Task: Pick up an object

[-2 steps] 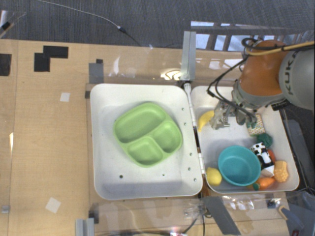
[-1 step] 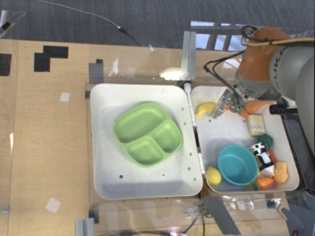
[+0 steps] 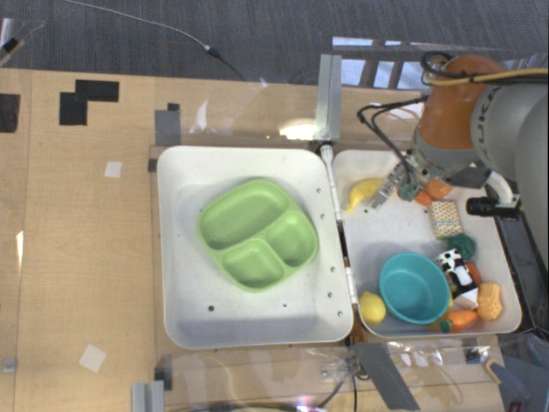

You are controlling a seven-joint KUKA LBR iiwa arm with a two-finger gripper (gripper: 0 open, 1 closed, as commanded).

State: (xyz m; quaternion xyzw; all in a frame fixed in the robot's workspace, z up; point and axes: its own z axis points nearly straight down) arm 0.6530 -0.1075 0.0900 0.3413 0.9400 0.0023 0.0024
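Note:
The right bin (image 3: 377, 239) holds a yellow banana (image 3: 362, 192) at its far left, a teal bowl (image 3: 414, 287), a yellow lemon (image 3: 372, 307), a patterned cracker block (image 3: 446, 218), a black-and-white toy (image 3: 457, 272), a carrot (image 3: 463, 319), an orange pastry piece (image 3: 490, 301) and an orange piece (image 3: 426, 196). My gripper (image 3: 388, 187) hangs low over the far part of this bin, its fingertips right beside the banana's right end. Nothing shows between them.
In the left bin (image 3: 180, 316) lies a green divided plate (image 3: 257, 233). A metal post (image 3: 329, 93) stands behind the seam between the bins. The grey arm with its orange band (image 3: 455, 114) and black cables crosses the far right corner.

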